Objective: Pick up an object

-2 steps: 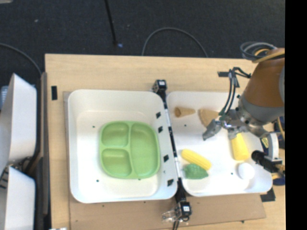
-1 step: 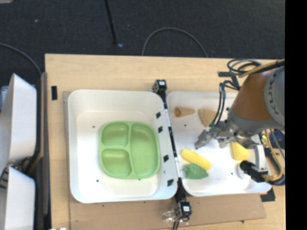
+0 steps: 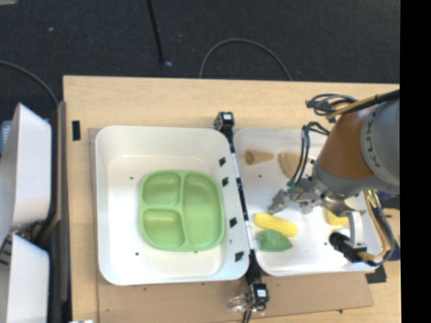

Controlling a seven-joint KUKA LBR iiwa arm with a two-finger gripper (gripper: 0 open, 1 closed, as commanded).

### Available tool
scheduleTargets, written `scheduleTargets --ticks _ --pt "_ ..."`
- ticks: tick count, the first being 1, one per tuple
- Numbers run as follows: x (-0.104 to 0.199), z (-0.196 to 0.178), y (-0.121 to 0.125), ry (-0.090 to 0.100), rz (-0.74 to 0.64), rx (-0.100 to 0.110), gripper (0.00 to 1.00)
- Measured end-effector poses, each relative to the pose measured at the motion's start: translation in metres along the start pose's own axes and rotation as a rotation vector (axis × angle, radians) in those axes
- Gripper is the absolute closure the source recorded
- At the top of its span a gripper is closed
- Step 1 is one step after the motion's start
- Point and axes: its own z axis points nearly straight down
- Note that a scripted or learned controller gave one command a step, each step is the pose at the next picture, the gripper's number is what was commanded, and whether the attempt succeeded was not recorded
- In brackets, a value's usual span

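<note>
Over the right bin point(image 3: 269, 264), the open, empty end effector point(image 3: 286, 200) is hanging above the yellow corn point(image 3: 276, 225), likely getting ready to grab it.

The arm point(image 3: 367, 143) enters from the right side of the view and extends leftward at a downward slant. The upper link is grey; the orange band sits directly above the wrist and faces the camera. Below the band, a grey wrist section narrows toward the gripper point(image 3: 286, 199). The gripper points left and downward, with its metal fingers point(image 3: 278, 202) at the low end of the assembly. Finger spacing cannot be determined at this resolution. Dark cables loop along the top of the wrist.
</note>
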Motion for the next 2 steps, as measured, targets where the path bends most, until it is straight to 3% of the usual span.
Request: scheduleTargets --ticks 1,2 --pt "-0.001 -0.013 0.001 0.0 0.006 -0.006 1.0" --pt "0.001 -0.06 -0.004 0.0 0.002 -0.007 1.0"
